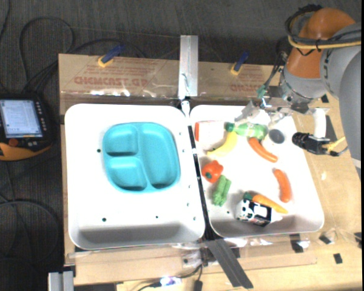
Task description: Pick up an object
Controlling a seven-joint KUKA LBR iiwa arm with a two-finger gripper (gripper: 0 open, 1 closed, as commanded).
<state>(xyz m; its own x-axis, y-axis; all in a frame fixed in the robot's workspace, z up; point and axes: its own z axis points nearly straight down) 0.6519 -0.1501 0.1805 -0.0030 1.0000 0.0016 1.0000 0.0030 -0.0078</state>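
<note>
We judge the task to be at its approach step: nothing is lifted yet, and the arm is reaching toward the toys in the right bin.

Going left to right, a teach pendant (17,122) lies on the dark carpet beyond the bench's left edge, its screen lit. The left bin (85,217) carries a turquoise divided tray (141,156) near its middle. The right bin (303,214) holds the candidates: a red tomato (212,171) and a green ridged piece (221,190) close to its left wall, a yellow banana (226,143) just beyond them, a green bottle (247,129) near the far wall, an orange carrot (262,150) beside it, a red sausage (283,184) toward the right wall, and a black and white cow toy (255,212) with an orange piece lying across it near the front edge.

The gripper (261,109) hangs over the far right part of the right bin, just above the green bottle and the carrot's upper end. We cannot tell how its jaws stand; cables and metal parts blur together there.

The next move, as we see it, calls for a descent onto one toy, with the jaws straddling it across its narrow side.

The bench top is brown board, a clamp at each far corner, with loose cables trailing over the grey carpet around it.
</note>
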